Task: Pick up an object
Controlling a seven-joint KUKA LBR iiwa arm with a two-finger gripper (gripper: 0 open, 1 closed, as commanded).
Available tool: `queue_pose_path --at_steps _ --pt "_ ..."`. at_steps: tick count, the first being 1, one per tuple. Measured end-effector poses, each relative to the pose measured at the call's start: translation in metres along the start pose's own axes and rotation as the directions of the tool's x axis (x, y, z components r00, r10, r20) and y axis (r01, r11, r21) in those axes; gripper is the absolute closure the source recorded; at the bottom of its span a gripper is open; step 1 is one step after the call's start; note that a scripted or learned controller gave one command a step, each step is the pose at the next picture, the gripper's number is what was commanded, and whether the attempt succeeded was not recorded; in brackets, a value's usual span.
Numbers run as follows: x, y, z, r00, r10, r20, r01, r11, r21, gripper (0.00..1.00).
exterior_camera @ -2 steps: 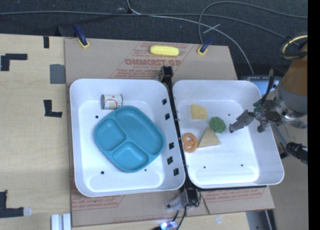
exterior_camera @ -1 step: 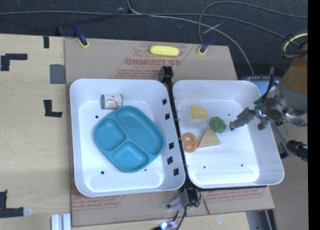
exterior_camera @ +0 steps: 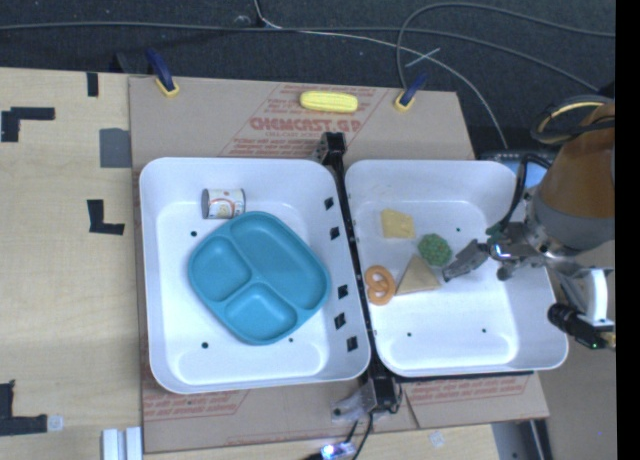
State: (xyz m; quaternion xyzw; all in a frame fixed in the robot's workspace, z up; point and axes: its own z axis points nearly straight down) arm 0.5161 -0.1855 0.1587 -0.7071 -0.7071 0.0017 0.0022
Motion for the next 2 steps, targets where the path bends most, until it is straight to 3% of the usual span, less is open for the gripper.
queue_pose_path --at_steps 1,2 --pt "0.002 0.008 0.059 1.0 -0.001 0.001 0.001 1.0 -0.002 0.0" --pt "0.003 0.01 0.07 1.0 -0.002 -0.004 0.002 1.0 -0.005 0.0"
